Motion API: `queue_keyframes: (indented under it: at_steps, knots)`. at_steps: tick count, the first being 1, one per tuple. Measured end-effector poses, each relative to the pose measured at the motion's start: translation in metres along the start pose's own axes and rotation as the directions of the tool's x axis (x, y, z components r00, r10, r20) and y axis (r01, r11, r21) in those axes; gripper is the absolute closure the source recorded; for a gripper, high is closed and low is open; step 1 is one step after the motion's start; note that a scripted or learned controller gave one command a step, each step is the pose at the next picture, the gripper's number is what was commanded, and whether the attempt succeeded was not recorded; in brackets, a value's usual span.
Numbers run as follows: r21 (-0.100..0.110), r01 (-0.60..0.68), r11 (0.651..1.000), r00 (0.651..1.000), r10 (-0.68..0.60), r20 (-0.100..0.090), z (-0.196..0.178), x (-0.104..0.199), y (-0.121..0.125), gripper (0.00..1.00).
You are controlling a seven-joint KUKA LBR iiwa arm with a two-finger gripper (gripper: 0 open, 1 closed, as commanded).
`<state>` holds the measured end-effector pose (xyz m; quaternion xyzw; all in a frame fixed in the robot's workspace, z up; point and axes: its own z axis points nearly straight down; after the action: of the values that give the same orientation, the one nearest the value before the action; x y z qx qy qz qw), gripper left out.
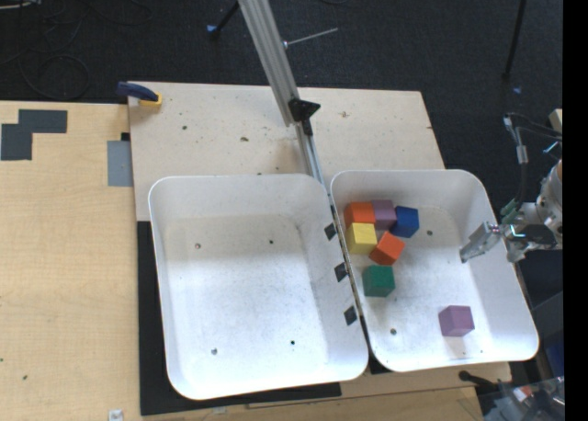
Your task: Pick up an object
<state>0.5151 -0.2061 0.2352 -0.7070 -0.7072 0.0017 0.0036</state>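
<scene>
Though partly cut off, gripper [481, 243] over right bin [501, 212].

Aluminium rail [271, 47] slants across the bench [64, 254]; blue clamp [138, 93] at its edge.

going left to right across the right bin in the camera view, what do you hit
yellow block → green block → blue block → lone purple block → end effector at the bin's right rim
</scene>
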Motion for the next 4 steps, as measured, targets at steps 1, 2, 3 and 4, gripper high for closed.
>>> queue_keyframes:
  at_steps: [1,2,3,4]
  knots:
    - [-0.005,-0.002,1.0,1.0,0.002,0.001,-0.002,-0.001,0.001,0.0]
    - [0.0,0.0,1.0,1.0,0.0,0.0,0.049,-0.001,-0.01,0.0]
    - [0.001,-0.001,1.0,1.0,0.001,-0.001,0.107,0.007,-0.003,0.0]
    - [-0.006,-0.002,1.0,1.0,0.002,0.001,0.145,0.007,-0.002,0.0]
